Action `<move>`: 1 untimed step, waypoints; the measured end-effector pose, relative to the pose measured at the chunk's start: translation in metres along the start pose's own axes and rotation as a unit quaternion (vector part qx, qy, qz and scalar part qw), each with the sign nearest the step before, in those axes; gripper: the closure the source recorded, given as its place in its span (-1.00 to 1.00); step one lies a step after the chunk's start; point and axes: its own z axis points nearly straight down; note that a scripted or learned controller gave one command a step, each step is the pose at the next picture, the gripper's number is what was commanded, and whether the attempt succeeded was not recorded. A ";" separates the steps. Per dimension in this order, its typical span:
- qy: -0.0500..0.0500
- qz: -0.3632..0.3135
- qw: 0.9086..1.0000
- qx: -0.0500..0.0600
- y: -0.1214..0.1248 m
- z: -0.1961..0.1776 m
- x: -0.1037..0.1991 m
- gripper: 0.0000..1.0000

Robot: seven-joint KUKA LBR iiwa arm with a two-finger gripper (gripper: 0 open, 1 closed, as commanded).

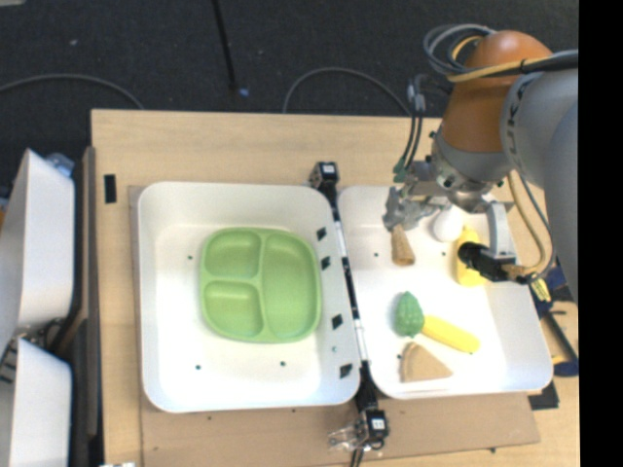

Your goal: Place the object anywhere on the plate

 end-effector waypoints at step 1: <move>0.000 0.000 1.000 0.000 0.016 -0.001 0.053 1.00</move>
